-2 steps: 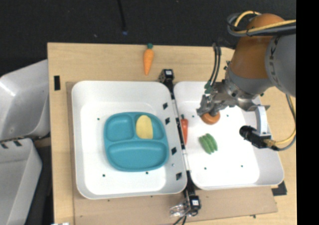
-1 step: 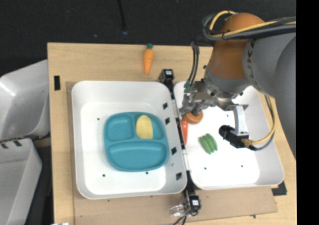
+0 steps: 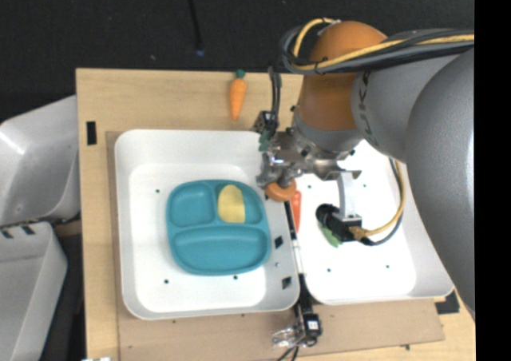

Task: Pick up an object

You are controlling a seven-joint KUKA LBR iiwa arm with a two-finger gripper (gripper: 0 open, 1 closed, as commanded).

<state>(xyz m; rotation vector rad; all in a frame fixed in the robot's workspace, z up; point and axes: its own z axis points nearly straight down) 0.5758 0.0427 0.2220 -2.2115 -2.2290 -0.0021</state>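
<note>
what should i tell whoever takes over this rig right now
Gripper: low over the seam between the two bins, right above an orange piece; whether its fingers are open or shut cannot be told, and no hold is visible.
Things: yellow piece in the upper right compartment of the blue tray, which sits in the left bin. Carrot lies on the bench above the left bin, outside both bins. Red-orange piece at the seam, just below the gripper.
Done: nothing visibly lifted.
Left: get a confirmed grasp, probably on the orange piece, and lift it.
</note>
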